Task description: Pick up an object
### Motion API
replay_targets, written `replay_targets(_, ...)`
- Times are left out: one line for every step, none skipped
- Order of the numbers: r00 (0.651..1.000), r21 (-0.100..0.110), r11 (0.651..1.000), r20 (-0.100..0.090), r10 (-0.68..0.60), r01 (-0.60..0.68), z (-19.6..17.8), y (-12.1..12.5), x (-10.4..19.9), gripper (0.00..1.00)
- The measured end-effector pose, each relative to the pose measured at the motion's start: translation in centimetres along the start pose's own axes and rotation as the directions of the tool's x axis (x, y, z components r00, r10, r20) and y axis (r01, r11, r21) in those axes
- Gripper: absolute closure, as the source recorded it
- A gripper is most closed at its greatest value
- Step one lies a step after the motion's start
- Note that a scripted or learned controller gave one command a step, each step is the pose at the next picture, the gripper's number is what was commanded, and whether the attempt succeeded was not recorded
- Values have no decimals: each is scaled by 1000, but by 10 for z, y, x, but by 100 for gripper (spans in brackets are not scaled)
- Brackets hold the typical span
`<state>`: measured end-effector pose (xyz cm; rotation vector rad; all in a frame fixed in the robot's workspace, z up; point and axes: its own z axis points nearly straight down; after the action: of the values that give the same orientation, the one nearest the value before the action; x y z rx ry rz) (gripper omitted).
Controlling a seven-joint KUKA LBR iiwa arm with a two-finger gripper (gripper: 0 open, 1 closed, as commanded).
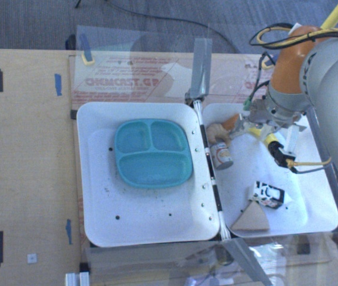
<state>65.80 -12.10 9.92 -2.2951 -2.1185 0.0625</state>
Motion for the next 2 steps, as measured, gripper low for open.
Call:
replay_targets(996, -11, 997, -34, -82, 81, 11, 10, -41, 0)
replay_targets(997, -24, 996, -10, -82, 82, -2, 11, -47, 100)
